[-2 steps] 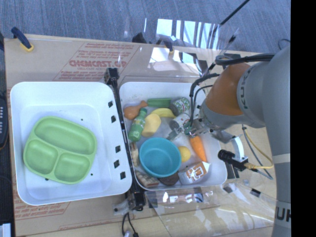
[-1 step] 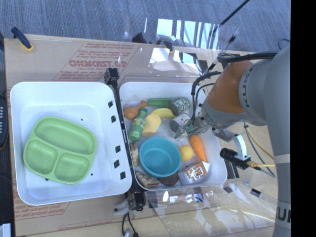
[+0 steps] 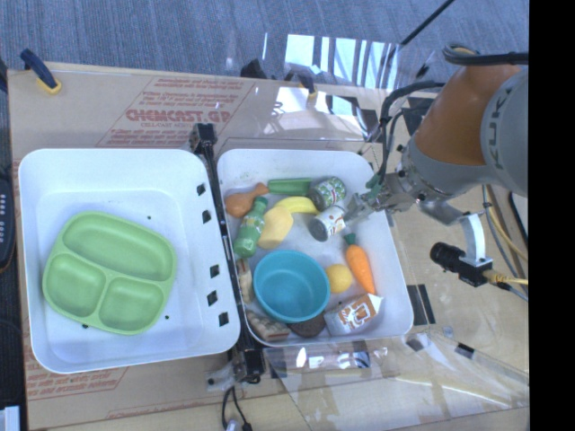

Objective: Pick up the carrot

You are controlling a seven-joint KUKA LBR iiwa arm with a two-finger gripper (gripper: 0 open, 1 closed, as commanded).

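Looking down on the worktop [image 3: 72, 106], I have two white bins side by side. The left bin [image 3: 54, 178] carries a green divided plate [image 3: 109, 271] lying flat, set toward its left half. The right bin [image 3: 382, 268] is crowded. The carrot [image 3: 360, 268] lies near that bin's right wall, its green top pointing up the view and its orange tip pointing down toward a small brown carton [image 3: 357, 313] in the lower right corner. Just left of the carrot sits a small yellow lemon [image 3: 339, 278], and beside that a blue bowl [image 3: 290, 285], upright and open.

My arm [image 3: 467, 128] reaches in from the right, orange band showing above the wrist. The claw [image 3: 355, 206] sits just over the right bin's right wall, above the carrot's green top. It seems pressed against a small can lying on its side [image 3: 327, 224], but I cannot tell how far the claw is spread or whether it has hold of anything; the carrot lies free in the bin.

Higher in the same bin I see a second can with a green label [image 3: 328, 190], a green cucumber [image 3: 288, 187], a yellow banana [image 3: 281, 218], a green bottle [image 3: 251, 229] and a brown drumstick [image 3: 243, 202] near the left wall.
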